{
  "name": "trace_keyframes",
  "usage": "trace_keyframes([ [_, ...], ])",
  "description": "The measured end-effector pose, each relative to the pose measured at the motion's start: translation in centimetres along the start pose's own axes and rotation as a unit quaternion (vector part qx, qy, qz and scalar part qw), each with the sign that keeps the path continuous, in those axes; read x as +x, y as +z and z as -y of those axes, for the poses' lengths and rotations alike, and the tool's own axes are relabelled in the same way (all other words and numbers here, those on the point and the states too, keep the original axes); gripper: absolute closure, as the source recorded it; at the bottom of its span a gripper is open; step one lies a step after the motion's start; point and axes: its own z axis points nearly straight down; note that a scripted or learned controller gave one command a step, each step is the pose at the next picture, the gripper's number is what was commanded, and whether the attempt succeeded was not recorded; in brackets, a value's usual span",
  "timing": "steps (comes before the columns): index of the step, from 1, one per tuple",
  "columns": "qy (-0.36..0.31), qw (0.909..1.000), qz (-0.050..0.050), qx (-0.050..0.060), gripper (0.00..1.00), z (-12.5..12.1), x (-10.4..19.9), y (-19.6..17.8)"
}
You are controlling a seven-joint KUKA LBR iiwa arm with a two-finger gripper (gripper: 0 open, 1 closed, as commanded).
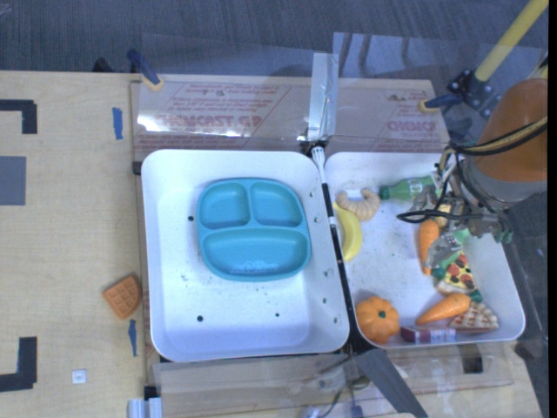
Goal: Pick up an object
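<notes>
1. An upright carrot [427, 242] is seen in the right bin [383, 259], just below the gripper [448, 225]; its long axis runs nearly up-down in the view, thick end toward the gripper, tip toward the near edge.
2. The gripper is placed at the carrot's upper end, amid dark cables; whether its fingers are spread, closed or clamping the carrot cannot be told.
3. A pizza slice [456, 273] is noted just right of that carrot, touching or nearly so.
4. A second carrot [445, 307] is laid lower down, its axis slanted, thick end up-right, tip down-left.
5. A waffle-like wedge [474, 320] and a dark red tube [426, 334] are found near the bin's near edge.
6. A small pumpkin [379, 318] is set at the near-left corner.
7. A banana [350, 233], a ginger root [359, 205] and a green bottle [407, 188] are ranged along the far-left part.
8. A blue divided plate [253, 229] is held in the left bin [165, 259].
9. An orange waffle piece [123, 295] is left on the bench [61, 233], well apart from both bins.
</notes>
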Motion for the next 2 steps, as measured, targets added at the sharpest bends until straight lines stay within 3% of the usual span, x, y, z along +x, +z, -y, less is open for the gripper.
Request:
trace_keyframes([
  [1, 0.062, 0.9981, -0.004, -0.002, 0.00, 0.6, -0.2, 3.0],
  [2, 0.061, 0.9981, 0.003, 0.000, 1.00, 0.6, -0.7, 1.6],
])
